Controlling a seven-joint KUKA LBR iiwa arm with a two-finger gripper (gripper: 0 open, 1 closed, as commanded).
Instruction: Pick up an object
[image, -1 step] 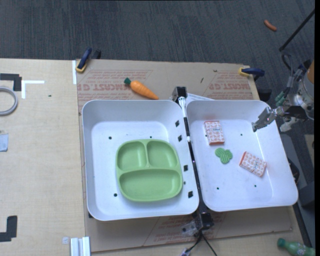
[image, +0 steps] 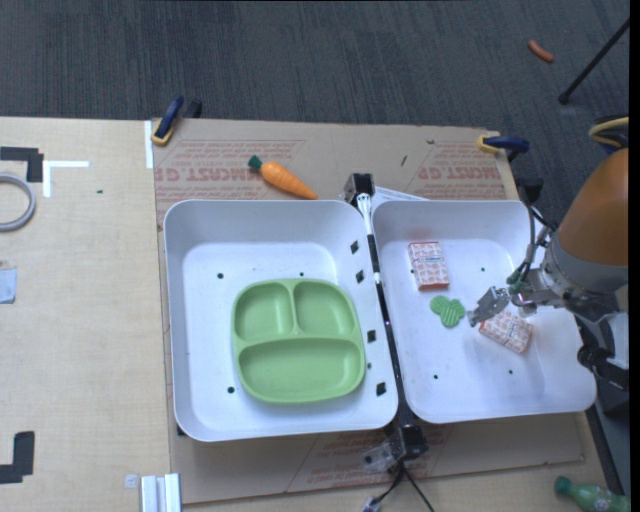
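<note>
The left bin (image: 190, 330) carries a green divided plate (image: 297, 340) at its middle, out of the arm's reach line. The right bin (image: 560, 395) holds the loose pickables: a small red-and-white box (image: 428, 264) near its far edge, a second packet (image: 507, 332) toward its right side, and a green piece (image: 449, 312) between them. The gripper (image: 490, 305) hovers low just beside that packet, likely lining up a grasp; whether its claw is apart or together I cannot tell.

Green divided plastic plate (image: 298, 340) in left white bin (image: 190, 300); small printed carton (image: 428, 265), green ridged slice (image: 449, 312), pink packet (image: 506, 332) in right white bin (image: 560, 395); orange toy carrot (image: 284, 178) behind left bin's back edge.
</note>
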